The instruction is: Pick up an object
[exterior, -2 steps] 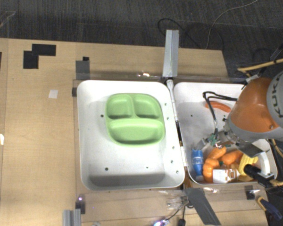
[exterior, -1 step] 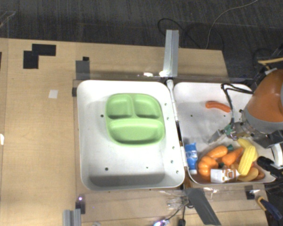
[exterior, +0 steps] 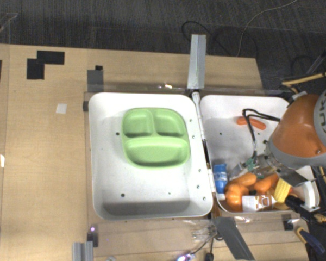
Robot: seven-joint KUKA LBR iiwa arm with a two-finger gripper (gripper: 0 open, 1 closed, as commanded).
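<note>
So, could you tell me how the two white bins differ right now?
The left bin holds one large green divided tray, lying flat near its middle. The right bin holds a pile of small items crowded into its near corner, with the arm reaching over it. Both are shallow, white and side by side.

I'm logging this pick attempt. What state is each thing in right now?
green divided plate: upside down, alone in the left bin.
right bin: holds a pile of items at its near end.
orange carrot-like piece: lying loose, apart from the pile.
gripper: down over the pile; grasp unclear.
</note>
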